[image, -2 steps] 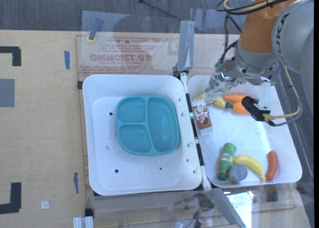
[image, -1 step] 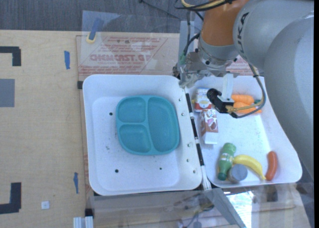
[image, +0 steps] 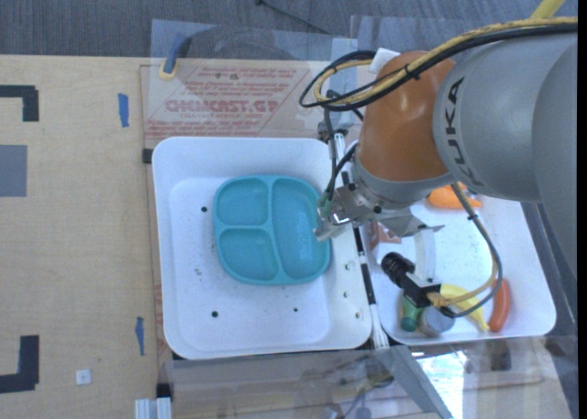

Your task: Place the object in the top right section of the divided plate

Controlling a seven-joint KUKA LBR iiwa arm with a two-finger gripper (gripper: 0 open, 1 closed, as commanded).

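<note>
The grey KUKA arm (image: 514, 87), nearest the lens, fills the 2 o'clock part of the scene, with its orange band (image: 404, 124) just above the wrist. Its pincer (image: 328, 217) hangs at the 3 o'clock rim of a turquoise divided plate (image: 275, 234). Whether the pincer is open, closed or carrying anything cannot be told from this angle.

The plate lies in the left white bin (image: 183, 298), on a pale wooden worktop (image: 73, 225). It has two small sections on its 9 o'clock side and one long section on its 3 o'clock side. All three look bare.

The likely objects lie in the right white bin (image: 532, 252), at 4 o'clock from the plate:
- a yellow banana-shaped toy (image: 463, 298)
- a red-orange carrot-like piece (image: 500, 305)
- a small round can (image: 424, 316)
- an orange piece (image: 448, 195), partly hidden under the arm

Which one the task means is unclear.

These look like light, stiff plastic play foods with smooth skins that could slip. The banana or carrot would best be taken across its narrow middle, and the can across its round sides. Dropped into the plate, any of them could roll.
</note>
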